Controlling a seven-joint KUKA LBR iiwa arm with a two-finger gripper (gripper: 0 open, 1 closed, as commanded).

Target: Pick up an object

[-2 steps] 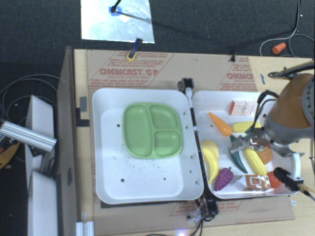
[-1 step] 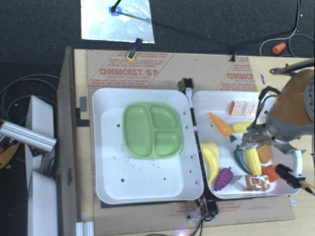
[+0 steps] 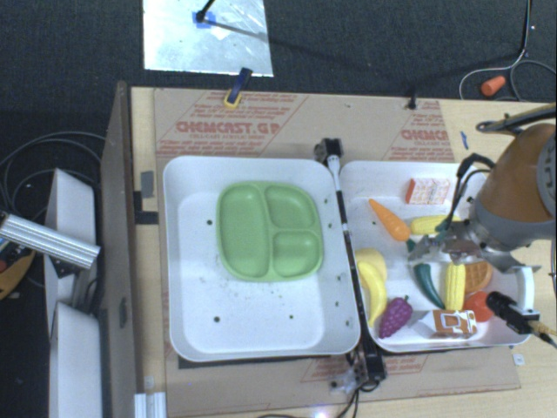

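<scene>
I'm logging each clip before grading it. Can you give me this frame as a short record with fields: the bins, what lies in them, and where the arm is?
left bin: holds a green divided plate
right bin: carrot, banana, purple grapes, corn cob, small red-and-white box, other toy foods partly hidden
arm: reaching in over the right bin
gripper: low among the foods, near the corn cob
object lifted: none seen

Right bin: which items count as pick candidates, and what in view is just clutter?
Candidates, all in the right bin: carrot, banana, grapes, corn, small carton, gripper above them.

Clutter: green tray in the left bin, foil sheet, orange cap.
</scene>
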